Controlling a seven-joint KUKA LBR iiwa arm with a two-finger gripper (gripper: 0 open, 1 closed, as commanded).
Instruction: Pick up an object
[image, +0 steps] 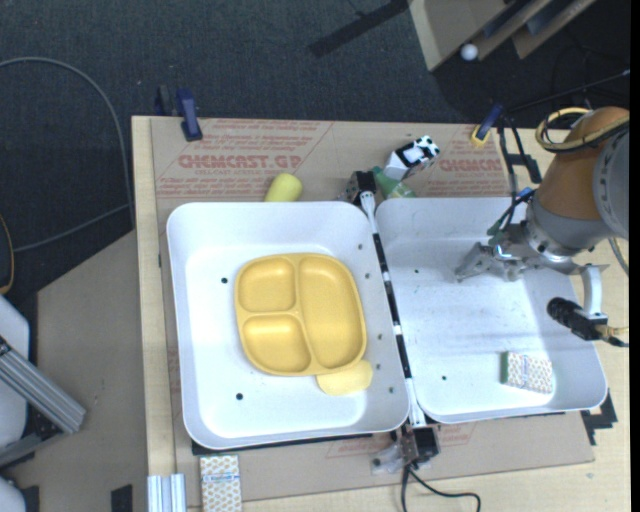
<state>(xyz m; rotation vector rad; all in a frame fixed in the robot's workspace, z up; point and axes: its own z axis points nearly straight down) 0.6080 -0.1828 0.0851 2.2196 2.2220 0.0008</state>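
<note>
Gripper (478, 262) sits over the upper middle of the right bin (440, 330), at the end of the grey arm (585, 190) that reaches in from the right with its orange band above the wrist. Two metal fingers (468, 266) splay apart and point left, toward the wall between the bins; nothing lies between them, so the tool is spread and holds no object. In the same bin, near the lower right corner and well apart from the gripper, lies a small patterned sponge-like block (527, 371), flat on the floor. Left bin (200, 300) holds a yellow divided plate (300, 312) with three compartments, roughly centred; a pale yellow flat piece (346, 379) touches and pokes out from under its lower right edge. On the bench (150, 160) behind the bins: a yellow rounded object (284, 187) just beyond the left bin's far rim, and a black-and-white toy (414, 155) near the gap between the bins. Another patterned block (220, 482) lies on the bench, in front of the left bin.
</note>
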